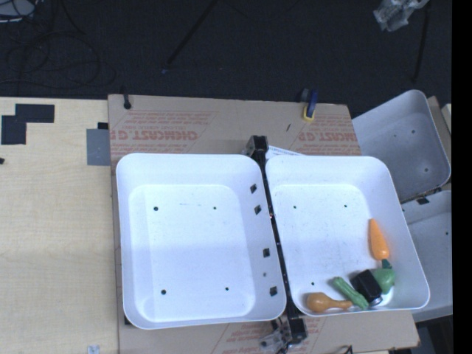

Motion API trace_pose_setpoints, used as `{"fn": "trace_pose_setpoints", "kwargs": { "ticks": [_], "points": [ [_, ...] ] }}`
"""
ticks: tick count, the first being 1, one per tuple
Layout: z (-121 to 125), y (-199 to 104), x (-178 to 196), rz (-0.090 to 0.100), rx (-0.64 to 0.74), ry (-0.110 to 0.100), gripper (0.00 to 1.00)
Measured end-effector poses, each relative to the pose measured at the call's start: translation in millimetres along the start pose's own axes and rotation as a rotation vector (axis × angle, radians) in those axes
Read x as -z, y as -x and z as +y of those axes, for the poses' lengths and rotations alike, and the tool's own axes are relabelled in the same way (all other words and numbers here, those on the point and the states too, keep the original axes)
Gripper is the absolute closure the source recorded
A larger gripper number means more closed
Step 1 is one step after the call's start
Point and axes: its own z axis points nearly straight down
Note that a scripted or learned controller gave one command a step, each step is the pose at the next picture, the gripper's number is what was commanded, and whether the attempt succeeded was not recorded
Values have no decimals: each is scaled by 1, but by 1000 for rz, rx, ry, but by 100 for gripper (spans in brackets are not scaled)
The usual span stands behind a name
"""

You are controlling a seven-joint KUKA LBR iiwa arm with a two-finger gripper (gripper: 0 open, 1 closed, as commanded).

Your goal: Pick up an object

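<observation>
We saw a dark floor with cables behind a pale wooden bench, where 2 shallow white plastic bins sat side by side on a cardboard sheet (221, 127). The left bin (188, 245) faced us beside the right bin (324, 227), whose near right corner held an orange carrot-shaped toy (378, 240), a small black block (366, 285), a green plastic piece (349, 291) and an orange gourd-shaped toy (327, 302). The pale metal gripper (398, 6) hung at the top right, well apart from them; we could not tell its state.
</observation>
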Motion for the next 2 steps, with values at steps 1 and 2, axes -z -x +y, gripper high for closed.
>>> {"fn": "trace_pose_setpoints", "kwargs": {
  "ticks": [1,2],
  "points": [
    [1,-1,9,-2,6,12,100],
    [3,-2,18,-4,13,28,100]
  ]
}}
